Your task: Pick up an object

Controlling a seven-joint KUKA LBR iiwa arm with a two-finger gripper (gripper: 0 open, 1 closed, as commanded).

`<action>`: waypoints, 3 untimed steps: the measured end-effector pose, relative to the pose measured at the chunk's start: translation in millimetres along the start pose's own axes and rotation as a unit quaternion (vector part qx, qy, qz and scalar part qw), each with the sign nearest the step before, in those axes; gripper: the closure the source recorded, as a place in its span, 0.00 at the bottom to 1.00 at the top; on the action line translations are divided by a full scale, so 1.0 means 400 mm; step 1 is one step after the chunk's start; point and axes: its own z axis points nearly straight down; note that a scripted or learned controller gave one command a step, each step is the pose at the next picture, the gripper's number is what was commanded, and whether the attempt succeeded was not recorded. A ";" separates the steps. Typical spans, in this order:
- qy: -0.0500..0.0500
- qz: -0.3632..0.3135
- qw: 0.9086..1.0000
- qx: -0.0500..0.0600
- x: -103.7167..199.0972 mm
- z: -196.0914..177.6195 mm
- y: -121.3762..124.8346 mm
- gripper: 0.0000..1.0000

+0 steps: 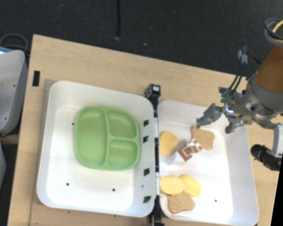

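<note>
You've got the two-finger gripper (221, 118) spread open, holding nothing, just above the tan heart-shaped cookie (203, 138).

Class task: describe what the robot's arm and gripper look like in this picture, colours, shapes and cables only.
The arm is a thick rounded body, orange above and grey below. A yellow-and-black cable loops at its top. The gripper is grey metal with dark fittings and two slim jaws.
</note>
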 end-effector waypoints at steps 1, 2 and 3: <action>0.000 -0.001 1.000 -0.006 0.000 -0.015 0.004 0.00; -0.001 -0.001 1.000 -0.003 0.011 0.129 -0.013 0.00; -0.001 0.000 1.000 -0.004 0.001 0.241 -0.027 0.00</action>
